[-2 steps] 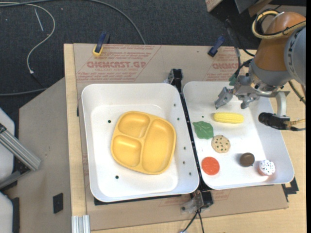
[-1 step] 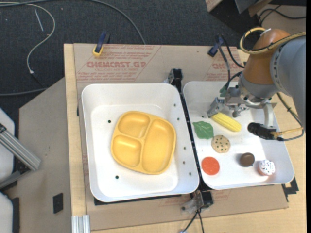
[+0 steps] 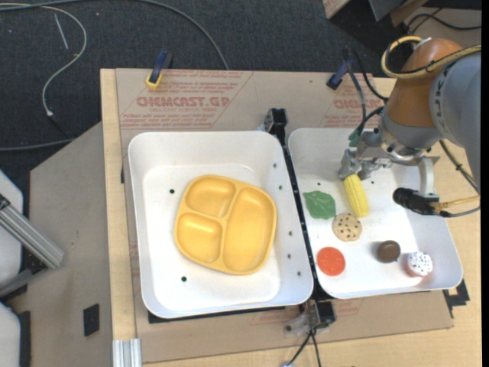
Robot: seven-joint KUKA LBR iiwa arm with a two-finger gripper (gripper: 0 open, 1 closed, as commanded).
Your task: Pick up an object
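Yellow and ridged, a toy corn cob (image 3: 356, 195) lies in the right bin (image 3: 451, 260), in its upper middle part. The gripper (image 3: 353, 171) sits right at the cob's upper end, with the grey arm (image 3: 458, 98) and its orange band (image 3: 416, 82) rising behind it toward the right. Whether the fingers are spread or closed on the cob I cannot tell; metal and cob meet in a small cluttered patch. Just left of the cob lies a green leaf (image 3: 319, 203), and below it a chocolate-chip cookie (image 3: 347, 227). Nearer the front edge rest a red-orange disc (image 3: 331, 261), a brown ball (image 3: 388, 251) and a white dotted die (image 3: 419, 264). A yellow three-compartment plate (image 3: 226, 224) lies in the left bin (image 3: 145, 167).
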